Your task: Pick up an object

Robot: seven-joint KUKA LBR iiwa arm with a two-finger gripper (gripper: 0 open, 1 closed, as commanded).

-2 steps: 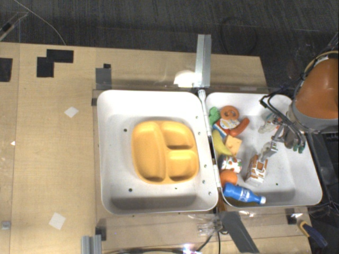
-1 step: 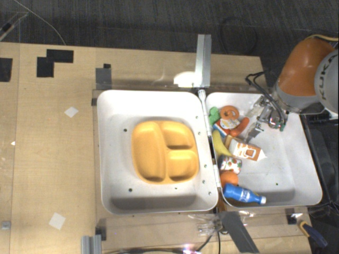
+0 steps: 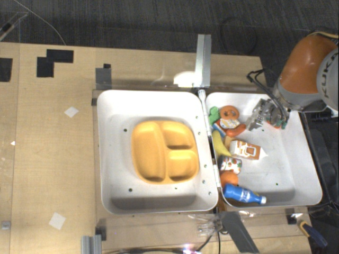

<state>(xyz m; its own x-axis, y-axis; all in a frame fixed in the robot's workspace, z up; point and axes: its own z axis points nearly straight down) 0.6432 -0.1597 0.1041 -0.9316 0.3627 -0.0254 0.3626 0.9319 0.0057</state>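
On the worktop (image 3: 47, 157) two shallow white bins stand side by side. The left bin (image 3: 111, 142) holds a yellow plastic divided tray (image 3: 163, 151) in its middle. In the right bin (image 3: 296, 163), small toy items crowd along the left wall, with a blue plastic bottle (image 3: 242, 195) nearest the front.

My arm (image 3: 310, 67) enters from the right edge of the view, orange band uppermost, wrist angled downward and to the left. My gripper (image 3: 269, 115) hangs low at the end of the wrist, pointing down. Finger spacing is not resolvable at this viewing angle.
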